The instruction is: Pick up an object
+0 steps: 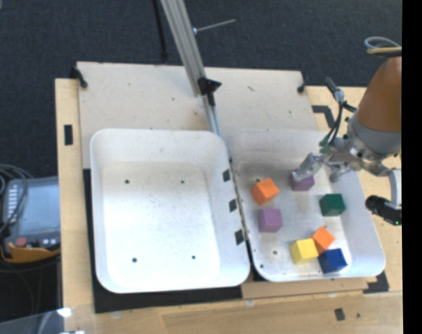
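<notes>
The right bin holds several small blocks. A purple block lies near the bin's middle, with an orange block to its left and a second purple block below that. A green block sits further right. A yellow block, a small orange block and a blue block cluster at the front right. My gripper hangs low over the bin, open. Its left finger stands just above the upper purple block, and nothing is between the fingers.
The left bin sits beside the right one, their rims meeting at a row of dark clips. A slanted metal rail rises behind the bins. The arm's orange band is at the right edge.
</notes>
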Motion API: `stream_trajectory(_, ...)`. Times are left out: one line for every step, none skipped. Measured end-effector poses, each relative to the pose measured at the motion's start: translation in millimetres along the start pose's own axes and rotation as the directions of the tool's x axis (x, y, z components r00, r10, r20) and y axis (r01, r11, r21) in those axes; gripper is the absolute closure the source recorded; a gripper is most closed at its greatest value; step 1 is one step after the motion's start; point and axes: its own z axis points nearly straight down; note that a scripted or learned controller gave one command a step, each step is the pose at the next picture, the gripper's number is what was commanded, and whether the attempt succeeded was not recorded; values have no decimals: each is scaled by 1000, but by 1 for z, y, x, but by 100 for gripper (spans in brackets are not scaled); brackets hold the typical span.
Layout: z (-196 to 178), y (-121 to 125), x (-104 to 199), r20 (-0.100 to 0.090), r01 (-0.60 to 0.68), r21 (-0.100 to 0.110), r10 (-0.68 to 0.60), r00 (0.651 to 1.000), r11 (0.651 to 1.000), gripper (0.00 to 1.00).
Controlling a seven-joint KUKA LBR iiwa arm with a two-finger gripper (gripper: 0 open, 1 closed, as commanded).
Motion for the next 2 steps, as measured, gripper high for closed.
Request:
stream_trajectory(0,0,0,-1,-1,0,1,1000,1000,0)
stream_trajectory(46,5,4,2,1,4,-1,1000,1000,0)
